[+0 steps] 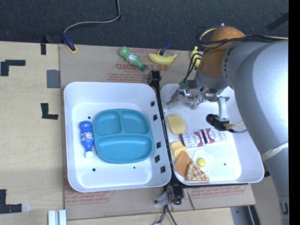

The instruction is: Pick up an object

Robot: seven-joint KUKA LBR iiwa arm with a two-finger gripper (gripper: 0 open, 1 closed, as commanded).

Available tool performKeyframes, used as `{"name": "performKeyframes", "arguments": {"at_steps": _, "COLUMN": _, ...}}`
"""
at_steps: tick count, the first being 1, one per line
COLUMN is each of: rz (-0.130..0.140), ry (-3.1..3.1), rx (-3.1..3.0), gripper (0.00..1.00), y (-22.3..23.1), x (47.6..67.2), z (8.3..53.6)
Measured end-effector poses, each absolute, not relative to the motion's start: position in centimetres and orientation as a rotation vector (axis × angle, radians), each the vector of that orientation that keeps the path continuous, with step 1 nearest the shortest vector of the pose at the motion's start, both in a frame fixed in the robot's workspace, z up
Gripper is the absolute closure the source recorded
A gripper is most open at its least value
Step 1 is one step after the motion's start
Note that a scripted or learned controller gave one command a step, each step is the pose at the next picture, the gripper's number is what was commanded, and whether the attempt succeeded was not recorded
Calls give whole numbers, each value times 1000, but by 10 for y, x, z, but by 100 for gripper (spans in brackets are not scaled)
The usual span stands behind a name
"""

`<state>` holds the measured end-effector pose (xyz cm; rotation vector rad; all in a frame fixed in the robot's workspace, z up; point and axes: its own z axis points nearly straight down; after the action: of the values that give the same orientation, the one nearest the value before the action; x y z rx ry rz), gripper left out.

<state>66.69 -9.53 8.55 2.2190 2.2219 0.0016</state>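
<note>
Step in hand: I judge this to be the approach, before any grasp; nothing in the right bin looks lifted.
Pincer: the pincer sits low over the upper part of the right bin, right of centre in the frame. I cannot tell how far open it is, and I see nothing in it.
Likely target: the pale yellow slice, just below and left of the pincer, lying flat on the bin floor near the divider between the bins.
Slice axis: it is a rounded oblong; its long axis runs roughly top to bottom of the frame, with a slight lean. I can't make out a front or back end.
How I'd do it well: I would centre over the slice, turn the wrist so the closing line crosses its short width, and come straight down. It looks thin, so I expect the tips must reach almost to the floor.
Neighbours: the red and white packet lies just to the lower right, long axis left to right; the waffle and orange wedge sit lower. I'd keep clear of those.
Left bin: a blue tray and a blue bottle, bottle upright in the frame, cap toward the bottom.
Surface: a green bottle and a banana lie above the bins.
</note>
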Motion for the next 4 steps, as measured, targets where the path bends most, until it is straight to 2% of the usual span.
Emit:
{"name": "performKeyframes", "arguments": {"at_steps": 1, "rz": 0, "ry": 2222, "rx": 2219, "gripper": 0, "y": -114, "x": 668, "z": 126}}
{"name": "performKeyframes", "arguments": {"at_steps": 2, "rz": -1, "ry": 2222, "rx": 2219, "gripper": 0, "y": -94, "x": 650, "z": 86}}
{"name": "performKeyframes", "arguments": {"at_steps": 3, "rz": 1, "ry": 2221, "rx": 2218, "gripper": 0, "y": -95, "x": 623, "z": 86}}
{"name": "performKeyframes", "arguments": {"at_steps": 4, "rz": 2, "ry": 2220, "rx": 2218, "gripper": 0, "y": -95, "x": 623, "z": 86}}
